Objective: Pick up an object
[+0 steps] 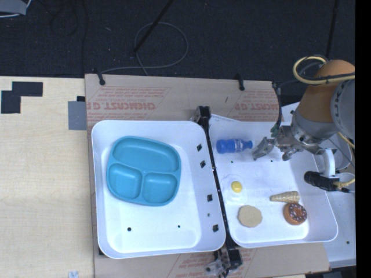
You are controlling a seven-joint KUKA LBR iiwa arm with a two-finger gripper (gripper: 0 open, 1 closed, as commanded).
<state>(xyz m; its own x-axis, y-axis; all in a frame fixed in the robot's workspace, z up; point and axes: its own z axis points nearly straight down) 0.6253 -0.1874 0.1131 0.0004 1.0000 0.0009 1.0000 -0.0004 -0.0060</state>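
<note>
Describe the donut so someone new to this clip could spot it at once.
Look in the right bin, the one without the blue tray. Go to its near right corner, where the donut lies just below the cone. It is the only ring there, brown with speckles, while the cookie to its left is a plain tan disc.

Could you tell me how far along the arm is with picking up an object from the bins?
Nothing is lifted yet: the blue bottle, yellow ball, round cookie, cone and doughnut all lie in the right bin. The gripper sits just right of the bottle, holding nothing visible. Closing on an item and lifting remain.
</note>
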